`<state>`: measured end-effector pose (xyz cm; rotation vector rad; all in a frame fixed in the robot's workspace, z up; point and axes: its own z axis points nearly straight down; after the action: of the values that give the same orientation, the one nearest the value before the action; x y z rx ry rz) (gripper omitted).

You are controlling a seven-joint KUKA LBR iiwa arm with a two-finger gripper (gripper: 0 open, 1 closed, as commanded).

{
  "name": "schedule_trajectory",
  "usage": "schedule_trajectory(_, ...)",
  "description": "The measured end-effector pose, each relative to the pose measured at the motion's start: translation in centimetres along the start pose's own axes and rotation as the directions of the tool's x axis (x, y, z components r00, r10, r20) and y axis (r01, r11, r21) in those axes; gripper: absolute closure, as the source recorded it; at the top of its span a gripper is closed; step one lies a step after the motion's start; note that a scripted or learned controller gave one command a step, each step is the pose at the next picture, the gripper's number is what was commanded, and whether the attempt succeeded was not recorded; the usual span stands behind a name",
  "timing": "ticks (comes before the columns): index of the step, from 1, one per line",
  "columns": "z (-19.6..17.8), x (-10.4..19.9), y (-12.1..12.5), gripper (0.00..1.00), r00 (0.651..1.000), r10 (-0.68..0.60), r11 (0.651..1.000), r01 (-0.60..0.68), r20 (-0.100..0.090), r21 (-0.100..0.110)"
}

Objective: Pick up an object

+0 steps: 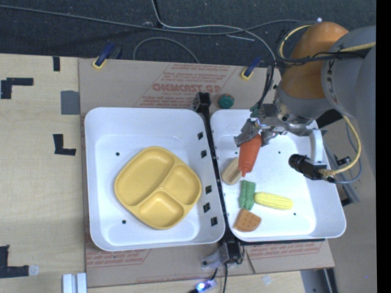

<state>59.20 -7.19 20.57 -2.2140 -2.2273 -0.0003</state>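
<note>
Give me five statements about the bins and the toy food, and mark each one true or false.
1. The yellow divided plate lies in the left bin. True.
2. The hand has the carrot between its fingers. True.
3. The corn cob lies on the yellow plate. False: it lies in the right bin.
4. The green vegetable lies beside the corn cob. True.
5. The teal ball sits inside the left bin. False: it rests on the cardboard beyond the bins.
</note>
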Motion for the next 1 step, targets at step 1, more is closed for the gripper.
schedule_trajectory(1,0.65,5.03,-0.91,1.00,1.000,0.000,1.000,0.000,0.000,0.002)
